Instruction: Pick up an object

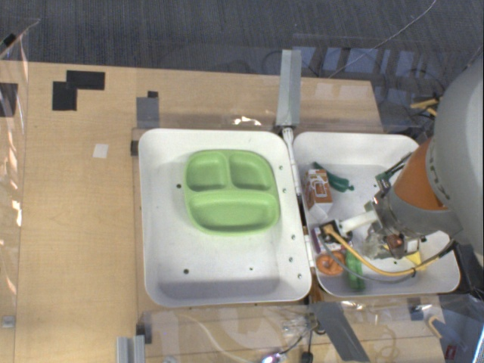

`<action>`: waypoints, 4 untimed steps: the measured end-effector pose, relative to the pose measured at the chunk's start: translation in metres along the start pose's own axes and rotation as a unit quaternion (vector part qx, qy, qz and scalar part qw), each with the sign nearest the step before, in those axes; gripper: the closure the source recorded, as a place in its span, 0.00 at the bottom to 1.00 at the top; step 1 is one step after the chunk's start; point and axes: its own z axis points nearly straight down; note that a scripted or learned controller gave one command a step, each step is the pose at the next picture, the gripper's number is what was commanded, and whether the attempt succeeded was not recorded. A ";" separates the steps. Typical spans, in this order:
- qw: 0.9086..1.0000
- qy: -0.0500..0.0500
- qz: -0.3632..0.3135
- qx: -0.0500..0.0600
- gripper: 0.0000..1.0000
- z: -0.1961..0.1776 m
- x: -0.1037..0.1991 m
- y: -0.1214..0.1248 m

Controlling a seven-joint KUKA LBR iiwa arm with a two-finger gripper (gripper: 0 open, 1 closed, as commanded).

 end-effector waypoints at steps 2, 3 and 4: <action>1.000 -0.009 -0.004 0.004 1.00 -0.104 0.059 -0.145; 0.980 -0.008 -0.199 0.005 1.00 -0.115 0.049 -0.161; 1.000 -0.009 -0.009 0.003 1.00 -0.164 0.068 -0.098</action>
